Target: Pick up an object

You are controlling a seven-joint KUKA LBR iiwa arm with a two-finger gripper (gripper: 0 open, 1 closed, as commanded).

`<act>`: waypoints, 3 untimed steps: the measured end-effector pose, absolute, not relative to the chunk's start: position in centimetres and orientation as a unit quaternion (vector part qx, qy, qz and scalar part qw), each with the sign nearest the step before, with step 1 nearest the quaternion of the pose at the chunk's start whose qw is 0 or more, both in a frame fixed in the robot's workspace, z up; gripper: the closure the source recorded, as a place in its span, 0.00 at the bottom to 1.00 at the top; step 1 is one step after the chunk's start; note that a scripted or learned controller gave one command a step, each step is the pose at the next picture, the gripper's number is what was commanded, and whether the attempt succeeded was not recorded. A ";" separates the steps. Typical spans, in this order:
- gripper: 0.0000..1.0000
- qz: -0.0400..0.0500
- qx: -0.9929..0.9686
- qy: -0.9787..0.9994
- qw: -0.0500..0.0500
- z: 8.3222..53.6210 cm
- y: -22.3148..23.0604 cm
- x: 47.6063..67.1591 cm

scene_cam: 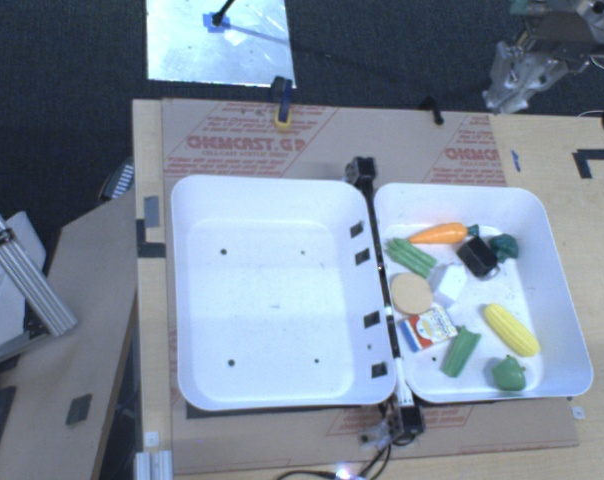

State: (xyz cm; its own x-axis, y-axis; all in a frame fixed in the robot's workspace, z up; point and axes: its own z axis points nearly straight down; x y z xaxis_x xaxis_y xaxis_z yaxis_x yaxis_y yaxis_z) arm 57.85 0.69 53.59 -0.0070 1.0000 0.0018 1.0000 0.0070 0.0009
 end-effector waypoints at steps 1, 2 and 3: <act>1.00 -0.001 -0.706 -0.708 -0.001 53.0 0.2 66.8; 1.00 -0.001 -0.707 -0.707 -0.002 53.6 -0.7 66.8; 1.00 -0.001 -0.707 -0.707 -0.001 53.6 -1.9 66.8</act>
